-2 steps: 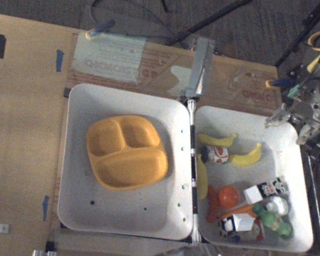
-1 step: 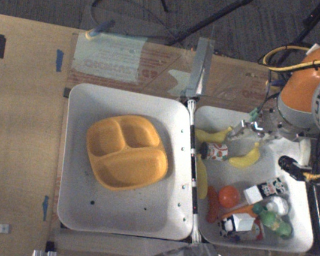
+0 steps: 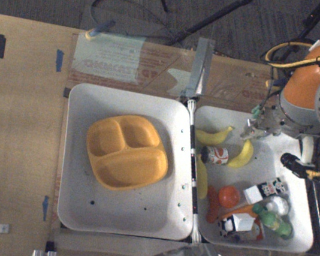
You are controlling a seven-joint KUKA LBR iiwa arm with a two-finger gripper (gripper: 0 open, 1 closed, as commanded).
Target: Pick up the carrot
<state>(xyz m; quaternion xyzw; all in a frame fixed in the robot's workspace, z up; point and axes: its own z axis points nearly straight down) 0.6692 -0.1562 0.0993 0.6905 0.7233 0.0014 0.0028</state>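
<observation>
The carrot [image 3: 212, 206] is an orange tapered piece lying in the right bin [image 3: 299, 239], near its front left corner, beside a red-orange ball [image 3: 229, 195]. My gripper [image 3: 255, 128] hangs over the back of the same bin, just above the upper end of a banana [image 3: 242, 155]. It is well away from the carrot, toward the far side. The grey arm with its orange band [image 3: 304, 82] comes in from the right behind it.
The right bin also holds a second banana [image 3: 212, 137], a small can [image 3: 216, 155], a long yellow piece [image 3: 201, 179], white cartons [image 3: 240, 223] and a green bottle [image 3: 275, 221]. The left bin [image 3: 69, 200] holds a yellow divided plate [image 3: 127, 151].
</observation>
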